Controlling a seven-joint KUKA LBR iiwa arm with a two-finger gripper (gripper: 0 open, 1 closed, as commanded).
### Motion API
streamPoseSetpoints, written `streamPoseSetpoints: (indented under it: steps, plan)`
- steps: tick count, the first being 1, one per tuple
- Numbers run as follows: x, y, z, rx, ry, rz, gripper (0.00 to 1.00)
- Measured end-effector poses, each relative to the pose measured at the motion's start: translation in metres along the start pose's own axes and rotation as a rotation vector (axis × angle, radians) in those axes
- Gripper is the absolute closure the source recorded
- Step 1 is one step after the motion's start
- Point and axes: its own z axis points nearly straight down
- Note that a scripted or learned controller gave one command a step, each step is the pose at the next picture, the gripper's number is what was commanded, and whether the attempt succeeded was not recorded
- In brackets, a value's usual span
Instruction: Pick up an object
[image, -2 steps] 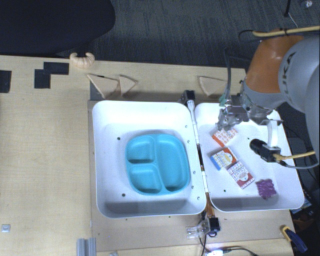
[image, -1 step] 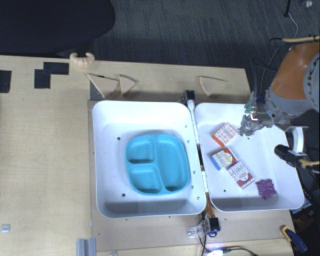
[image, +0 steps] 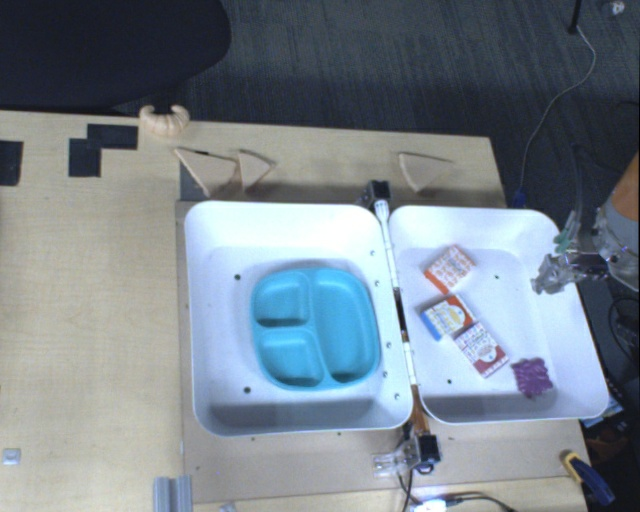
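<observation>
white plastic of the right bin (image: 560, 395) carries three small snack packets (image: 460, 320) and a purple lump (image: 533, 377), all unlifted, while our gripper (image: 556, 268) hovers over its right rim, fingers too blurred to judge, so we reckon the pick hasn't begun.

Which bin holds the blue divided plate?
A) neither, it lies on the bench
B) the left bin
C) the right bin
B: the blue divided plate lies flat in the left bin, while the right bin holds the small packets and a purple item.
</observation>
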Motion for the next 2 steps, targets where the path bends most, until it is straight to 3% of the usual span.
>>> streamPoseSetpoints:
  steps: [1, 2]
  plan:
    - [0.002, 0.001, 0.0, -0.001, 0.001, -0.002, 0.0]
    - [0.002, -0.034, 0.091, -0.001, 0.002, -0.002, 0.0]
